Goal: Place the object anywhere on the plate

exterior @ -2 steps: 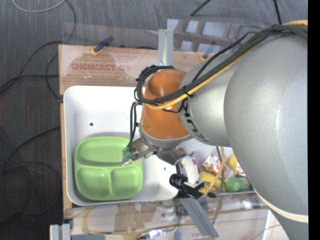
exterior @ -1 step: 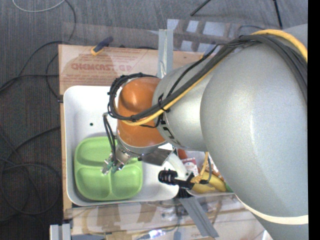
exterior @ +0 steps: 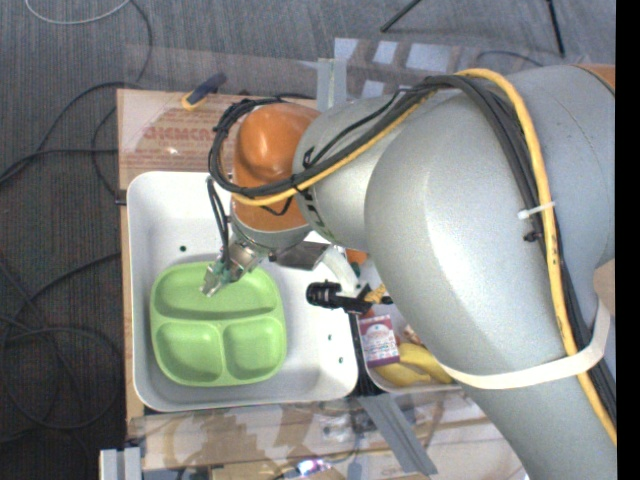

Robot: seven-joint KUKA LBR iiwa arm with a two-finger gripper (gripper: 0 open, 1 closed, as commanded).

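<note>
A light green plate (exterior: 215,333) with three compartments lies in the left white bin (exterior: 160,203). My gripper (exterior: 214,282) hangs over the plate's far long compartment, close to its upper rim, under the orange wrist band. Something small and greenish shows at the gripper's tip, too small to tell whether it is a held thing or part of the plate. The big grey arm covers most of the right side.
In the right bin (exterior: 362,376), mostly hidden by the arm, lie a yellow banana (exterior: 412,370), a red and white packet (exterior: 378,340) and a small orange thing (exterior: 357,258). Cardboard (exterior: 165,128) lies behind the left bin.
</note>
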